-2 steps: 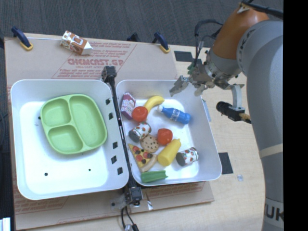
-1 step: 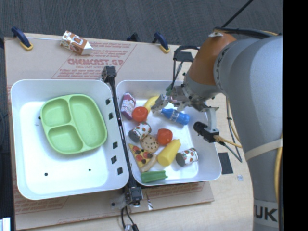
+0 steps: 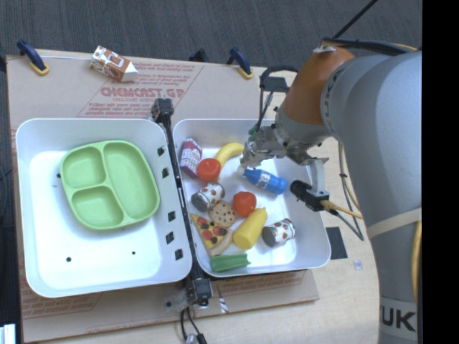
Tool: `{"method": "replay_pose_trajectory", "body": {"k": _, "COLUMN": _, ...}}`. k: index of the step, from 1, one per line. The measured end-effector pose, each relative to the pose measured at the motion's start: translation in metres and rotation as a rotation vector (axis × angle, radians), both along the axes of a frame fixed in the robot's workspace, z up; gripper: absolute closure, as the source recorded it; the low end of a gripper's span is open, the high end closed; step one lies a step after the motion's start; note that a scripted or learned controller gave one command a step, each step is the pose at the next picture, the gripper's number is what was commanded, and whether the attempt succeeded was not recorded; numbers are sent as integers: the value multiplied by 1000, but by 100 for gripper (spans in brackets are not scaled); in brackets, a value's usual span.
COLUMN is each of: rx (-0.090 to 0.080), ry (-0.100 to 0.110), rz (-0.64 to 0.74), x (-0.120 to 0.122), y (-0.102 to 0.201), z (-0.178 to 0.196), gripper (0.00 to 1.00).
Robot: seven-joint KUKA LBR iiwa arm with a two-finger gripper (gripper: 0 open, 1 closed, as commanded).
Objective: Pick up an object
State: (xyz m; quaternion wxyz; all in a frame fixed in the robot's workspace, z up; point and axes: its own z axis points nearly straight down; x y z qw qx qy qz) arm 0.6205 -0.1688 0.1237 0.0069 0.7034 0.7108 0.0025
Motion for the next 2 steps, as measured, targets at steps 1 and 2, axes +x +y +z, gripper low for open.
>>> {"method": "replay_pose_trajectory", "body": {"k": 1, "rx": 6, "ry": 13, "rz": -5, "x": -62, "y": 28, "z": 93, "gripper": 100}}
{"method": "replay_pose_trajectory", "body": {"k": 2, "rx": 7, "ry": 16, "rz": -6, "x": -63, "y": 29, "z": 91, "gripper": 0}}
